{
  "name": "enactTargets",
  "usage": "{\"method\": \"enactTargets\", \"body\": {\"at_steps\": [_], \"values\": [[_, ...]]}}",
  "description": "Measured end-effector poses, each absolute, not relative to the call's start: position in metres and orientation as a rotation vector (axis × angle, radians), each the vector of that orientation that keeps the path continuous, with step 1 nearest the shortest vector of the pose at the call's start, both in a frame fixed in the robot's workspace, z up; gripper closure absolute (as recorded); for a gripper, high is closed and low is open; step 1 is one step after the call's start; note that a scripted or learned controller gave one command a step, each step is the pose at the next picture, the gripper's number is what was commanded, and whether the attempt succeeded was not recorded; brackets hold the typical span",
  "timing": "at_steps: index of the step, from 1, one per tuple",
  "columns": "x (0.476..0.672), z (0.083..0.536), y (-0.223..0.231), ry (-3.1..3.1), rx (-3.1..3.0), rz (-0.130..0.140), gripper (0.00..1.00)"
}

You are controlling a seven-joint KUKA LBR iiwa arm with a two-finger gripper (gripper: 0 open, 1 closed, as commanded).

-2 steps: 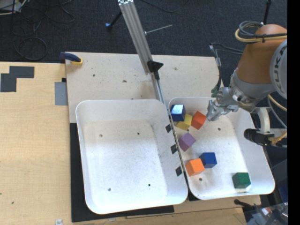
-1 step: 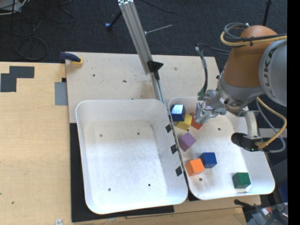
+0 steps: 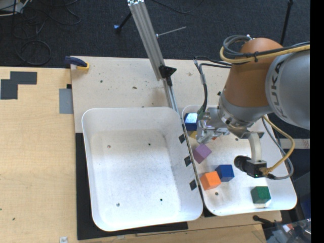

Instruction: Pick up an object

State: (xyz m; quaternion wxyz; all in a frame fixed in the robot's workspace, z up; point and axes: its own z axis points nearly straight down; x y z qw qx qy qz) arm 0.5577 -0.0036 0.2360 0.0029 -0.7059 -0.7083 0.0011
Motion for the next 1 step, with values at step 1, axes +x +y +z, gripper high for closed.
{"method": "enactTargets", "body": {"at_steps": [1], "values": [[0.5383, 0.2408, 0.0539, -2.223, -2.211, 0.003, 1.00]]}}
